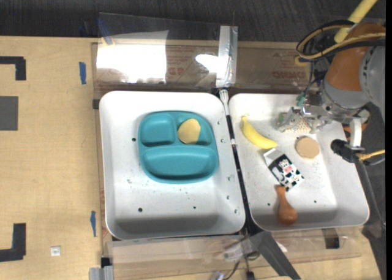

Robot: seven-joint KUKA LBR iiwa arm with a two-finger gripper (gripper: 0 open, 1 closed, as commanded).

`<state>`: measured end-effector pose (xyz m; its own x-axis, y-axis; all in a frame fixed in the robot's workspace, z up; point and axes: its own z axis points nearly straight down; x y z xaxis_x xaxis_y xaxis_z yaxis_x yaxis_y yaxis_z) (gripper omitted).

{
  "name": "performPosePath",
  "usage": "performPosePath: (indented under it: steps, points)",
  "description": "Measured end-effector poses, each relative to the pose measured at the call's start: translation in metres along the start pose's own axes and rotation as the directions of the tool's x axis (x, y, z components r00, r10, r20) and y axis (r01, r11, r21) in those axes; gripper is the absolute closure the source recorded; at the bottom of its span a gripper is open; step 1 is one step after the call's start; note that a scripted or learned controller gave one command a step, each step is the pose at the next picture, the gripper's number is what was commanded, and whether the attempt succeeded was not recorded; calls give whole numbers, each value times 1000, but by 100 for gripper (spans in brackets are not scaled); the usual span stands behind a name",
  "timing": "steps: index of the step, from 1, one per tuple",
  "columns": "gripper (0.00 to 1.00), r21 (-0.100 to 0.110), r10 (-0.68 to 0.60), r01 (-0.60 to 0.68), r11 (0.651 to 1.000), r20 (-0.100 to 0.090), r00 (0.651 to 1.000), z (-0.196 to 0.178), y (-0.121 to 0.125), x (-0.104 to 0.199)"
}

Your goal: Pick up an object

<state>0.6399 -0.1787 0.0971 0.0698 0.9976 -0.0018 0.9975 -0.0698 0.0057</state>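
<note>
The right bin [343, 208] holds a yellow banana [255, 135], a round tan disc [307, 147], a black-and-white patterned packet [285, 171] and a brown drumstick-shaped toy [284, 207]. My gripper [300, 117] hangs low over the bin's far side, right of the banana and just above the tan disc. A pale speckled object [299, 128] lies directly beneath it, partly hidden by the gripper. In the left bin [122, 199] a teal divided plate [174, 161] carries a yellowish round item [188, 130] in its upper right compartment.
A clear plastic sheet and a metal bracket [226, 58] stand behind the bins. The arm's grey and orange body [355, 70] with black and yellow cables looms over the right bin's far right corner. Wooden bench surface lies to the left.
</note>
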Motion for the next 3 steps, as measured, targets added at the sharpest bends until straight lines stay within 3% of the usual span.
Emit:
performPosePath:
  steps: [1,2,3]
  points:
    - [100,28,-54,54,998,-4,999,-14,22,1]
    - [100,-2,149,-149,989,1,989,-99,31,-28]
    - [100,4,-163,163,987,-2,987,-103,30,-26]
